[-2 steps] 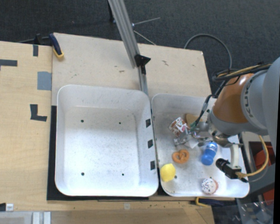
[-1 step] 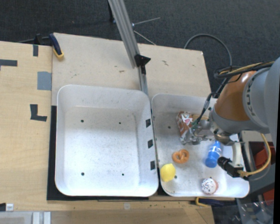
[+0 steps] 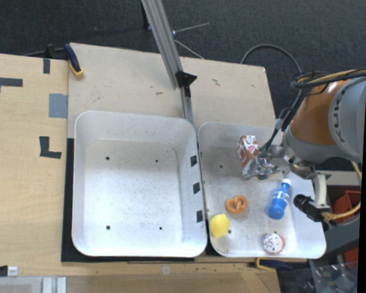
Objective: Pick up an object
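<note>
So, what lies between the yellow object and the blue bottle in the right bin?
In the camera view, the orange pretzel lies between the yellow object and the blue bottle.

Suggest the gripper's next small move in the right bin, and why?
Probably shift slightly toward the red-and-white packet before closing. The gripper sits low in the right bin, just below and right of that packet, nearer it than the blue bottle or the pretzel. Nothing visibly sits between its fingers.

Gripper (image 3: 253, 171) beside red-white packet (image 3: 247, 148)
</note>
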{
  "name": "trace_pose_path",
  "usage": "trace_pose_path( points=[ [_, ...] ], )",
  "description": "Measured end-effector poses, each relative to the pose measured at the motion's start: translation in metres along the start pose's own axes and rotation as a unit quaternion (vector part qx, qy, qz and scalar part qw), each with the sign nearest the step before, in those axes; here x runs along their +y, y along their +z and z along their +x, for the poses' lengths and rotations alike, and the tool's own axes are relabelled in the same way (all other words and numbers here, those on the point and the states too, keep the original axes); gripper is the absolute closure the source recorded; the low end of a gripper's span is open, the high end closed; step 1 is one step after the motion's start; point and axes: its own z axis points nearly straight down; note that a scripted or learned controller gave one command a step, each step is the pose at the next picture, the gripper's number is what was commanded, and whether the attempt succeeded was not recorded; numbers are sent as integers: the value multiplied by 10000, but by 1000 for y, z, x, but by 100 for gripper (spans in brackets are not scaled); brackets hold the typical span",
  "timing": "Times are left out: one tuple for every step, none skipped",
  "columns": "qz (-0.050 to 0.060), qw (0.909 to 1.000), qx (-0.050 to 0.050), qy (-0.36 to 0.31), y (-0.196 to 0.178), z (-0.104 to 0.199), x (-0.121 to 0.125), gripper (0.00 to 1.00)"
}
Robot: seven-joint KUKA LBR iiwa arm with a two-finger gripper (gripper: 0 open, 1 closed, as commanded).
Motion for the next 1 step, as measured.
trace_pose_path(
  points=[
    [-2, 10000, -1, 3, -45, -3, -6, 100]
  ],
)
